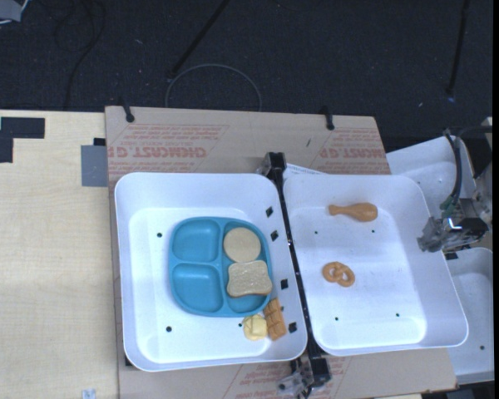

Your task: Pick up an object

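Jaws point(452, 233) hover at the right bin's point(403, 335) outer rim — grip state cannot be told; drumstick point(355, 212) and pretzel point(338, 273) lie apart inside it.

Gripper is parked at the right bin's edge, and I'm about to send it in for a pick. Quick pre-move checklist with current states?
1. Targets in right bin: drumstick and pretzel lie apart, ok.
2. Gripper outside the bin's right rim, nothing seen between it and the items: ok.
3. Finger opening: cannot tell.
4. Nothing held: cannot tell.
5. Left bin items sit on or beside the blue plate, away from the path: ok.
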